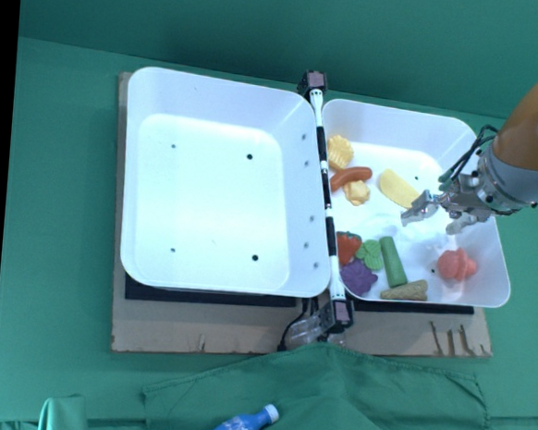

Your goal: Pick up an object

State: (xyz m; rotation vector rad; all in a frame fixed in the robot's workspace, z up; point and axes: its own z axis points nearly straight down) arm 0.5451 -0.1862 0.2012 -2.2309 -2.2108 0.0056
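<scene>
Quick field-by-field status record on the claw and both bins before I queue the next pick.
claw: open, above the right bin, holding nothing
right bin: toy foods
nearest item: yellow piece, just left of the claw
near edge: red lumpy piece, green stick, purple piece
by divider: orange sausage
left bin: bare white floor with dark dots
on the cloth in front: blue bottle

We see the arm [535, 138] reaching in from the right edge. Its gripper [439, 214] hangs over the right bin [415, 124], fingers spread, nothing between them.
</scene>
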